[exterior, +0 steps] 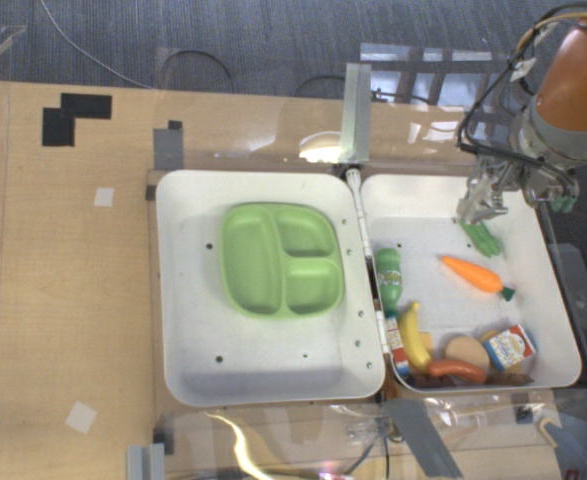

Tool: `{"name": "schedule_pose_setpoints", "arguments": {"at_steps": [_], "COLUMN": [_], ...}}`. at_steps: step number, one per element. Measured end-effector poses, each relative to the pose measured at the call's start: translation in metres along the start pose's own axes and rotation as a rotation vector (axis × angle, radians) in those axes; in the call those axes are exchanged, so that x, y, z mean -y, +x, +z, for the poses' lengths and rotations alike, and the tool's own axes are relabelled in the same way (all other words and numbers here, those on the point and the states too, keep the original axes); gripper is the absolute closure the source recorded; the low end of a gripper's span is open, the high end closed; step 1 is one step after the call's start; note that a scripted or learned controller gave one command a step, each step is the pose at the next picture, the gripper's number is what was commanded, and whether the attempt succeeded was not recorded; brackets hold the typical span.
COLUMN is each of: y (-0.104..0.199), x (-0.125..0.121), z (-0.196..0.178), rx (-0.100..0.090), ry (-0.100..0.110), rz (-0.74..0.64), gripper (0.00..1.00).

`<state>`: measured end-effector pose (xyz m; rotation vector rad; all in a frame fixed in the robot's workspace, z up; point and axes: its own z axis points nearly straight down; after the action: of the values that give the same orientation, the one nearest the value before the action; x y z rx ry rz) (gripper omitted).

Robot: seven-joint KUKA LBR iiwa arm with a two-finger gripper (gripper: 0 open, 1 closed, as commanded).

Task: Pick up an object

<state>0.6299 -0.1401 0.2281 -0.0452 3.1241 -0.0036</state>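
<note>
While the arm reaches in from the right: gripper (pixel 483 211) sits low over the far part of the right bin (pixel 563 298), just above a small green piece.
Nearest thing: green vegetable (pixel 485 238), lying on the bin floor directly under and just nearer the camera than the fingertips; contact is too close to call.
Long axis of it: slanted, running from upper left to lower right in the camera view.
Hand state: I cannot tell whether the jaws are spread or closed; the wrist hardware hides the gap.
Next nearest: carrot (pixel 471 274), a little further toward the camera, lying along a similar slant, its green tip to the right.
Well apart: banana (pixel 414 336), green bottle (pixel 388 276) and small carton (pixel 508 347), along the bin's near and left sides.
Left bin: green divided plate (pixel 279 258).
Judgement: a short drop onto the green vegetable looks likeliest, with the fingers closing across its slant.
</note>
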Motion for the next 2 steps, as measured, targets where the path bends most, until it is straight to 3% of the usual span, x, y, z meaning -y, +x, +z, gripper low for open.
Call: {"name": "schedule_pose_setpoints", "arguments": {"at_steps": [1, 2], "y": [0.002, 0.009], "x": [0.000, -0.033], "z": [0.004, 0.115], "rx": [-0.008, -0.018], "ry": [-0.002, -0.006], "rz": [0.001, -0.046], "gripper": [0.00, 0.00]}}
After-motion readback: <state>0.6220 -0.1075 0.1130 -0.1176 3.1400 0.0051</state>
